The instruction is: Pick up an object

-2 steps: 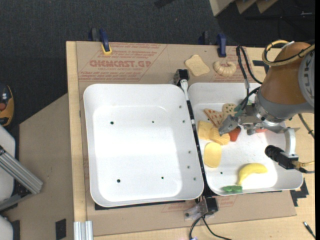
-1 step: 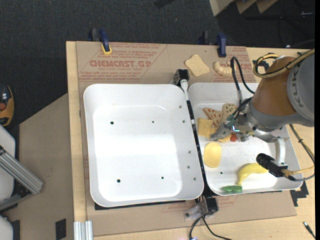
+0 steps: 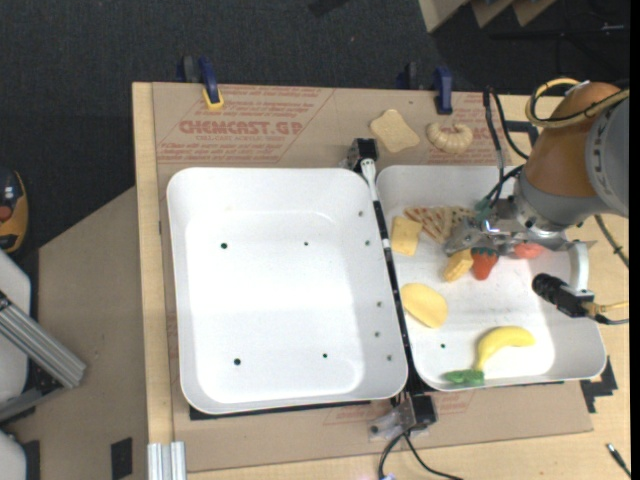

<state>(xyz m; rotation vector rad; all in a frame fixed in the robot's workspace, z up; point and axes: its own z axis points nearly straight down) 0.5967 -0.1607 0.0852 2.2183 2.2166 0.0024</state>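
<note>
— Over at the right bin (image 3: 590, 353), low among the toy food: the gripper (image 3: 482, 240), just above a small red piece (image 3: 483, 266) and a small yellow piece (image 3: 457, 267).

— Lifted anything yet?

— Not as far as can be seen. No piece visibly raised off the bin floor. Looks like the reach made, with the grasp and the lift not yet done.

— Tool apart or together?

— Cannot tell. Too much dark clutter and metal under the wrist to judge either way. Perhaps touching the small red piece, perhaps just clear of it; impossible to say which.

— Likely target, then?

— Probably the small red piece, or the small yellow piece just beside it. Only a guess from the placement.

— And elsewhere in that bin?

— Waffle-like piece (image 3: 435, 220) just beside the gripper, toward the left bin (image 3: 190, 298). Yellow block (image 3: 405, 236) near the dividing wall. Pale yellow round (image 3: 425, 305) nearer the front. Banana (image 3: 503, 343) and green piece (image 3: 463, 376) by the front rim. Second red piece (image 3: 527, 251) on the arm's side. All lying flat and apart from the tool.

— Off the bins?

— Bread-like piece (image 3: 393, 131) and ring-shaped piece (image 3: 449, 135) on the bench behind, well apart from the gripper.
</note>
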